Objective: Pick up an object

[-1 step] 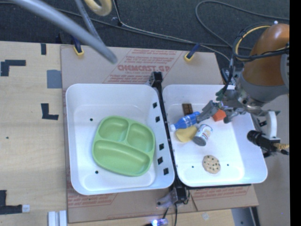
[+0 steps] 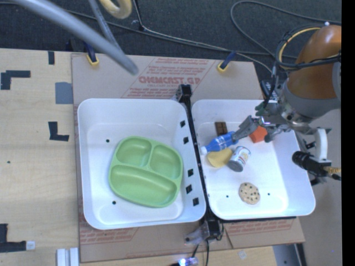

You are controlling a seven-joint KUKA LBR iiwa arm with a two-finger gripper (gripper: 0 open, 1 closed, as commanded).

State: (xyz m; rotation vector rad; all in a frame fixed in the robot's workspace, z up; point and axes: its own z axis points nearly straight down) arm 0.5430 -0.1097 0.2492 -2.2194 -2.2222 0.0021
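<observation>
My gripper (image 2: 244, 131) hangs low over the right bin (image 2: 288, 201), reaching in from the right. Its tip is just above the right end of a blue bottle (image 2: 219, 143) that lies on its side. A small orange-red block (image 2: 258, 135) sits right beside the gripper. Just below the bottle lie a yellow piece (image 2: 219, 158) and a small tin can (image 2: 239, 158) tipped on its side. A brown block (image 2: 221, 128) lies behind the bottle. A round cookie (image 2: 249, 193) rests near the bin's front. Nothing shows as held.
The left bin (image 2: 91, 121) holds a green divided plate (image 2: 146, 170). A black divider (image 2: 191, 148) runs between the two bins. Cables cross the dark floor behind the bench, and a grey pole (image 2: 66, 18) slants across the upper left.
</observation>
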